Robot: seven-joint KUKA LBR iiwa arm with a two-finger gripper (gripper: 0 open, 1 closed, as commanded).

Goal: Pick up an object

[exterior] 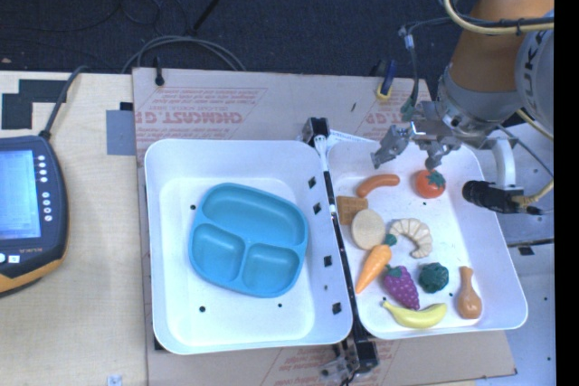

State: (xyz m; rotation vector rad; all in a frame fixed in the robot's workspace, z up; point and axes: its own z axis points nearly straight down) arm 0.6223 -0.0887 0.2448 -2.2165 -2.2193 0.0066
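My gripper [412,154] hovers spread and empty over the right bin [507,303]; nothing lifted, tomato [430,183] nearest.

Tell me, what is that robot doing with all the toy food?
The robot arm's gripper hangs open above the right bin, close to a toy tomato and a sausage. It holds nothing yet. The other toy foods lie in that bin, and a blue plate sits in the left bin.
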